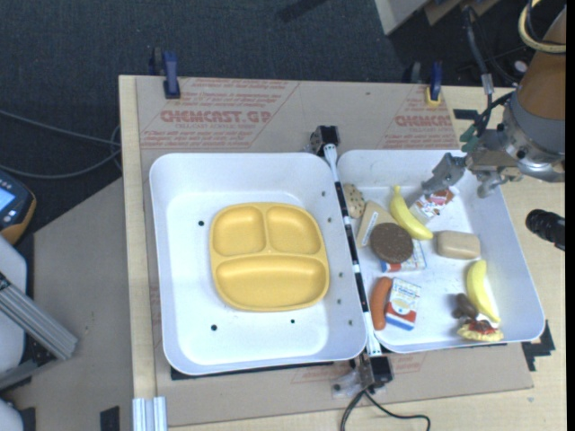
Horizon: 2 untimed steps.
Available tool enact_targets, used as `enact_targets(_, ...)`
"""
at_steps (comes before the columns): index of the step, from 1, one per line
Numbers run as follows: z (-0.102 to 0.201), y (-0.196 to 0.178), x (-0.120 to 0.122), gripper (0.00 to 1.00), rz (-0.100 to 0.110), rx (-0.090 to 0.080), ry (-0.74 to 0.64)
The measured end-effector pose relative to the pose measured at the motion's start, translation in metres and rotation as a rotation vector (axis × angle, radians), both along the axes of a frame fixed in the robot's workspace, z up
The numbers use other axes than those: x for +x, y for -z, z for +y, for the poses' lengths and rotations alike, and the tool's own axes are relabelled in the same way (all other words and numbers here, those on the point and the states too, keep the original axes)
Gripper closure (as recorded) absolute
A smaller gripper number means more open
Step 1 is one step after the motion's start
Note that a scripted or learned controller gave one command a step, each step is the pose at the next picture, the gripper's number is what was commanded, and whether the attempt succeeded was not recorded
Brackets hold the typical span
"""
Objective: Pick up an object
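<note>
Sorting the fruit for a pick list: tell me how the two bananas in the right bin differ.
The upper banana lies near the middle of the right bin, slanting from upper left to lower right; the lower banana lies by the bin's right side, nearer upright. The upper banana rests against the round brown cookie; the lower one lies clear of it. Both are yellow, curved and similar in size.

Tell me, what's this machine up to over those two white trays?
A robot arm reaches in from the right, and its gripper hangs over the far end of the right bin. That bin holds toy food: two bananas, a hot dog, a brown patty. The left bin holds a yellow divided plate. Nothing is visibly picked up yet.
</note>
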<state>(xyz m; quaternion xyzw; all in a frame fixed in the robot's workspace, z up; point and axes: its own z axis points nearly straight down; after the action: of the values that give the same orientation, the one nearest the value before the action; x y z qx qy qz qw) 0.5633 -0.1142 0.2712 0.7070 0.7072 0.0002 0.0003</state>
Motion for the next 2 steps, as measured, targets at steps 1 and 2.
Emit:
enact_targets(1, 0.0224, 0.1597, 0.0348, 0.0, -0.003, 0.001, -0.001)
enact_targets(2, 0.0206, 0.1501, 0.0352, 1.0, -0.005, -0.002, 0.002)
